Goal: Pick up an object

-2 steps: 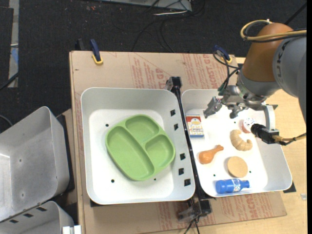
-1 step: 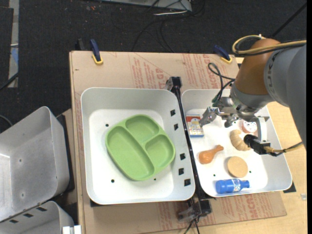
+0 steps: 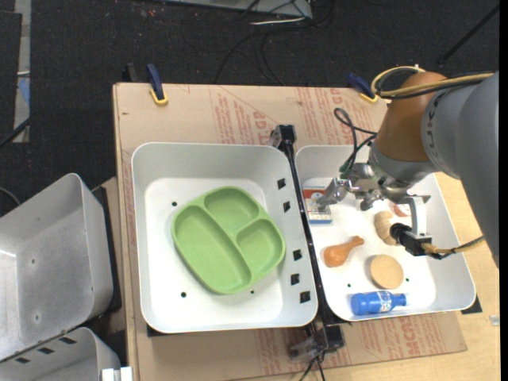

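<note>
Gripper [image 3: 341, 190] of the grey arm [image 3: 444, 125], poised low over the upper left part of the right bin [image 3: 454, 290]; whether it is open or closed cannot be told, and nothing is seen held in it. Just beside it, against the bin's left wall, lies a small red, white and blue packet [image 3: 317, 205]. A rounded beige piece [image 3: 384, 226] lies to the gripper's right, under the wrist. Nearer the camera are an orange drumstick-shaped toy [image 3: 343, 252], a tan disc [image 3: 386, 271] and, closest to the front rim, a blue bottle [image 3: 378, 301] on its side, each apart from the others. The left bin [image 3: 159, 181] holds a green divided plate [image 3: 228, 238], lying flat and turned askew. Both bins rest on the brown bench [image 3: 222, 109].
</note>
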Controlling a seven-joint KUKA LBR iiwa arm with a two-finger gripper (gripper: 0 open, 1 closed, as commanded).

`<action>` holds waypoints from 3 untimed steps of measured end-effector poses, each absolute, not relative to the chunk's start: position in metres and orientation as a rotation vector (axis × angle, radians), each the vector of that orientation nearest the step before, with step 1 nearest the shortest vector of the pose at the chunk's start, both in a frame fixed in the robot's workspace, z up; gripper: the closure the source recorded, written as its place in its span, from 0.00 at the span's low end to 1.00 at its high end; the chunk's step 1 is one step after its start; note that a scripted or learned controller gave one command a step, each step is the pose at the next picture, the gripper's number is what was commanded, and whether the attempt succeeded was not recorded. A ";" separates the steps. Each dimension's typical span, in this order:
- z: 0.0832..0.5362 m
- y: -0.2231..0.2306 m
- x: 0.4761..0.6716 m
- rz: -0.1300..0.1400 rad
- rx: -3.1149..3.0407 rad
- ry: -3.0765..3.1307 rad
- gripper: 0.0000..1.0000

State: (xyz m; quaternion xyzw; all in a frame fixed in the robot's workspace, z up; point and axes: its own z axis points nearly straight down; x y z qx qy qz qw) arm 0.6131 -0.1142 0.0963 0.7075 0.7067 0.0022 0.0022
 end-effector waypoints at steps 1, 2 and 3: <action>0.109 -0.114 0.615 0.015 2.215 2.212 1.00; 0.172 -0.112 0.613 0.005 2.216 2.221 1.00; 0.217 -0.118 0.613 0.004 2.216 2.220 1.00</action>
